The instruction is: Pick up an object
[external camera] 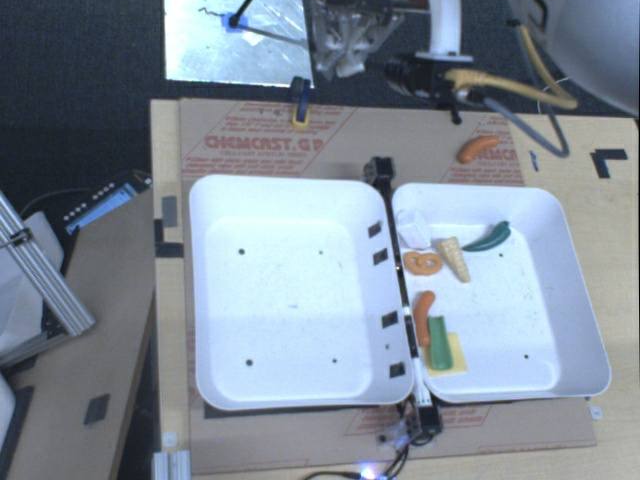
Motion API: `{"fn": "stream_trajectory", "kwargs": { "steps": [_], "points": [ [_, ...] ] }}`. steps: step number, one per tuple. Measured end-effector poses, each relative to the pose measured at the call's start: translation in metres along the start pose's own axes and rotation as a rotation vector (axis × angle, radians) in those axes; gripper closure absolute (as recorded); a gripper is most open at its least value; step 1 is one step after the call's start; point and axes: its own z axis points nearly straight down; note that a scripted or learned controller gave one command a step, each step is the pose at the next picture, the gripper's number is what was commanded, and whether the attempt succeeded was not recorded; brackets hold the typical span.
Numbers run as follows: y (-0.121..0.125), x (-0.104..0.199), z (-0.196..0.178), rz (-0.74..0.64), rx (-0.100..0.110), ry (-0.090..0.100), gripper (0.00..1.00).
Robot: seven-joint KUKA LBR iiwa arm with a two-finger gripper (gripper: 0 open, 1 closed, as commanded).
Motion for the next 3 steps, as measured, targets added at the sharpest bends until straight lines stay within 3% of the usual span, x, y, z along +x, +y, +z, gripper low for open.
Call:
{"fn": "stream_trajectory", "kwargs": {
  "steps": [1, 2, 3],
  "points": [
    [0.022, 0.022, 0.002, 0.004, -0.001, -0.002, 1.0],
    [0.056, 0.02, 0.002, 0.009, -0.001, -0.004, 1.0],
    [0.052, 0.02, 0.001, 0.007, 0.0, -0.003, 1.0]
  ]
}}
